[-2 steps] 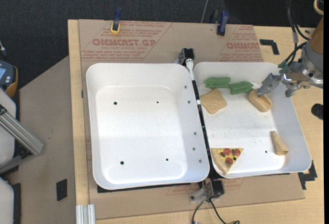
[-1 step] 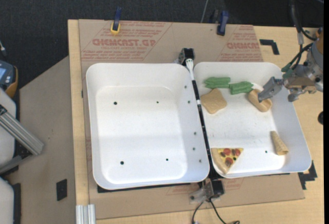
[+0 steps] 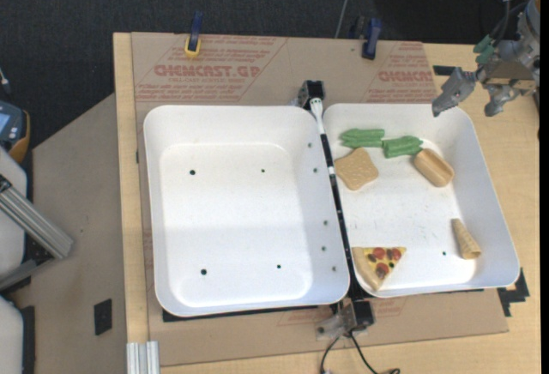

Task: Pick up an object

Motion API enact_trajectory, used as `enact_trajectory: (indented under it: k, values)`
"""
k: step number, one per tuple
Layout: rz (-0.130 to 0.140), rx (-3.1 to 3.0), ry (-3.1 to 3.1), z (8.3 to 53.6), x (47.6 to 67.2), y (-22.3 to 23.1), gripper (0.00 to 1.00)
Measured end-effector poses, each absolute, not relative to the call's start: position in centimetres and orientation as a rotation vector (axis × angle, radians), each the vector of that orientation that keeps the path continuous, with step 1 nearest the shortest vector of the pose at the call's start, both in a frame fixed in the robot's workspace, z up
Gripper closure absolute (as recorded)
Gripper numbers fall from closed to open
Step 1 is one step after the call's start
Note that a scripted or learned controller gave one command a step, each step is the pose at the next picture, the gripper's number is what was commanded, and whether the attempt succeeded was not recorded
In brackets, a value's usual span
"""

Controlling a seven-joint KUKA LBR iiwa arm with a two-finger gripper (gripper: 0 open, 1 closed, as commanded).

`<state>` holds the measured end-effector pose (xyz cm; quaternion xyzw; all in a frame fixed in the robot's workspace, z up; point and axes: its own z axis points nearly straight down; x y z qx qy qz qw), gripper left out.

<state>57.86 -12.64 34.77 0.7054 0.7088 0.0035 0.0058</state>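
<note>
Gripper (image 3: 472, 99) of mine hangs spread, grasping nothing, above the right shallow white plastic bin's (image 3: 489, 192) far corner. Bin contents: two green bean-shaped pieces (image 3: 362, 138) (image 3: 401, 146), one tan toast slice (image 3: 356, 169), one bread roll (image 3: 432, 167), one small tan wedge (image 3: 466, 238), one pizza slice (image 3: 380, 263).

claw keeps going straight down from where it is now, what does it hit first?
Likely the far right rim of the right-hand shallow white bin, or the bench just outside it. The claw hangs above that corner, away from the food pieces. Depth is unclear from this single view.
</note>
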Motion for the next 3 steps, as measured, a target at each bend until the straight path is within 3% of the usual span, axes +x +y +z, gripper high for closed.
enact_trajectory:
  k: [1, 2, 3]
  values:
    - [0.010, 2.213, 2.219, 44.3, 52.3, -10.5, 0.00]
    - [0.010, 2.211, 2.222, 51.3, 48.0, -5.1, 0.00]
    - [0.006, 2.216, 2.218, 53.7, 48.0, -4.6, 0.00]
